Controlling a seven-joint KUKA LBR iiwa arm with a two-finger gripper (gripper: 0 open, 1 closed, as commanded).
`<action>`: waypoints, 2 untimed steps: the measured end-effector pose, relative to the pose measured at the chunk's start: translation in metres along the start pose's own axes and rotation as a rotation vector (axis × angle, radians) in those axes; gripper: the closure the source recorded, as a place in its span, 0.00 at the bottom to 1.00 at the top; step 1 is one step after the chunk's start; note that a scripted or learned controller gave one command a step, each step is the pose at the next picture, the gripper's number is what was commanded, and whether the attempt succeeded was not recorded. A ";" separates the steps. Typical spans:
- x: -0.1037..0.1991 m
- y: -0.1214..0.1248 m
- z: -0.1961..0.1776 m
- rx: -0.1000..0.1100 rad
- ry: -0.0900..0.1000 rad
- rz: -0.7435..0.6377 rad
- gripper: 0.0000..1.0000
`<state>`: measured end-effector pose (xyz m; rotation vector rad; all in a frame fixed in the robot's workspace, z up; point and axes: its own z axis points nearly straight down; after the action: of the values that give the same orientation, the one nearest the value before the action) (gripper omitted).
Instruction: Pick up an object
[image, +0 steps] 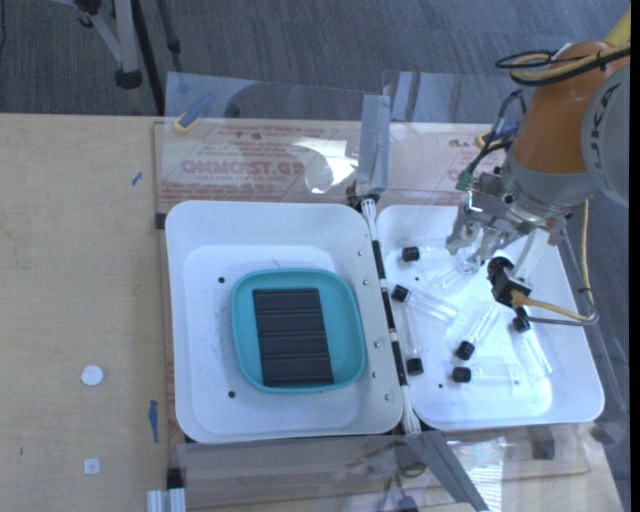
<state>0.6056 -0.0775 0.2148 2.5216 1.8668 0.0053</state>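
Note:
Several clear plastic tubes with black caps lie scattered in the right bin (570, 395). One tube (428, 302) rests left of centre, another (481, 325) stands slantwise in the middle, and a third (492, 375) lies near the front. My gripper (468, 250) hangs over the far part of this bin, just above a clear tube whose outline is hard to make out. Nothing can be seen held in it. The grey arm with its orange band (555, 115) reaches in from the upper right.
The left bin (195, 235) holds a teal tray (245, 300) with a dark ridged insert (292, 337). A yellow cable (560, 313) loops from the wrist over the right bin. Clear plastic sheets and a grey divider (372, 140) stand behind the bins.

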 end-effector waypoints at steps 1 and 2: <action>-0.040 0.061 0.047 0.004 -0.002 -0.053 1.00; 0.004 0.063 -0.012 0.003 -0.001 -0.031 1.00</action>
<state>0.6674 -0.0924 0.2268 2.4934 1.9070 0.0015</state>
